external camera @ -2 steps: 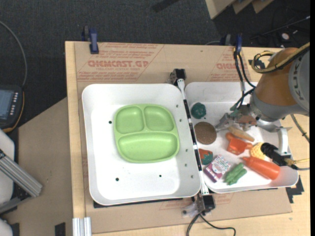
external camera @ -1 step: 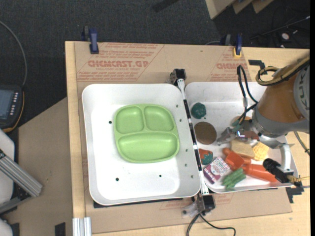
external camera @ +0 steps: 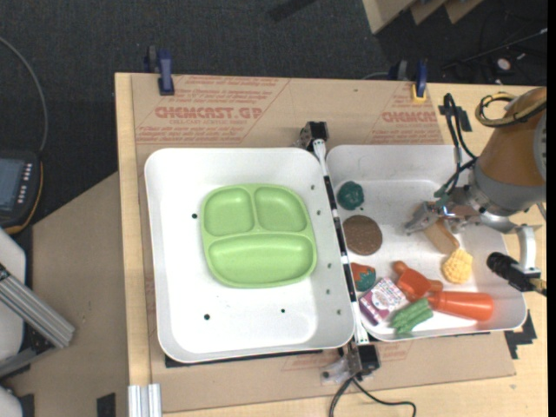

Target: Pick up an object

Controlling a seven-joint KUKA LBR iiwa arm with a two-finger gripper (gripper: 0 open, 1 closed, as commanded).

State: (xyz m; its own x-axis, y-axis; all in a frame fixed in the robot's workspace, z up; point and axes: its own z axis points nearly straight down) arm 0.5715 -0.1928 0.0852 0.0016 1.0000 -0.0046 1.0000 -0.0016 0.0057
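Note:
My gripper (external camera: pixel 439 221) is low in the right bin (external camera: pixel 391 165), near its right side, and it looks open with the fingers splayed. A tan block (external camera: pixel 444 237) lies right under the fingertips, on the bin floor. I see nothing lifted. Close by are a yellow bumpy piece (external camera: pixel 458 267), a brown round disc (external camera: pixel 362 234) and a teal ball (external camera: pixel 351 195). The arm's grey and orange wrist (external camera: pixel 514 168) comes in from the right.
Along the right bin's front lie an orange carrot (external camera: pixel 462 303), a red-orange piece (external camera: pixel 413 281), a purple packet (external camera: pixel 382 298), a green vegetable (external camera: pixel 410 317) and a small orange-teal item (external camera: pixel 363 276). The left bin (external camera: pixel 174 233) bears a green divided plate (external camera: pixel 258 234).

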